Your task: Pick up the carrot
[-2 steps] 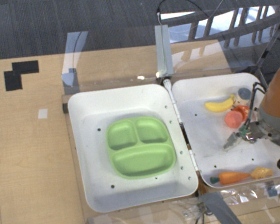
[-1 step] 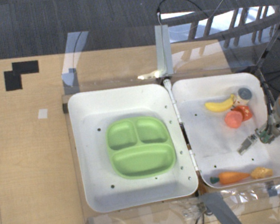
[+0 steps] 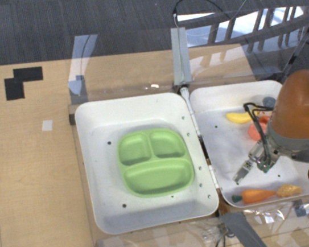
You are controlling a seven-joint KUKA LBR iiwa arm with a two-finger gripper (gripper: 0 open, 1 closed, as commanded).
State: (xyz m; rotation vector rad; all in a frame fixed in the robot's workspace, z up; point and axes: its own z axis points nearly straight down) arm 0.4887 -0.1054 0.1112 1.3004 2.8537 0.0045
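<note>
Grey metal is what you see at the working end: the gripper [image 3: 243, 173] hangs over the middle of the right bin [image 3: 219, 133], slanting down toward that bin's front edge, and nothing sits between its tips; whether they stand wide or narrow you cannot tell at this size. The carrot [image 3: 256, 195] lies on its side just beside the bin's front wall, orange with a dark green end pointing to the front corner by the divider, near the gripper's tip but apart from it. Just beside the carrot's other end rests a yellowish lumpy item [image 3: 289, 189]. Toward the back edge lie a yellow banana-like piece [image 3: 237, 117] and a reddish item [image 3: 255, 130], partly hidden by the arm's orange band [image 3: 299, 110]. The left bin [image 3: 99, 157] carries a green divided plate [image 3: 154, 161]. Your likely trouble is the front wall: a descent too close could strike the rim, or pinch the round carrot off-centre and roll it away.
</note>
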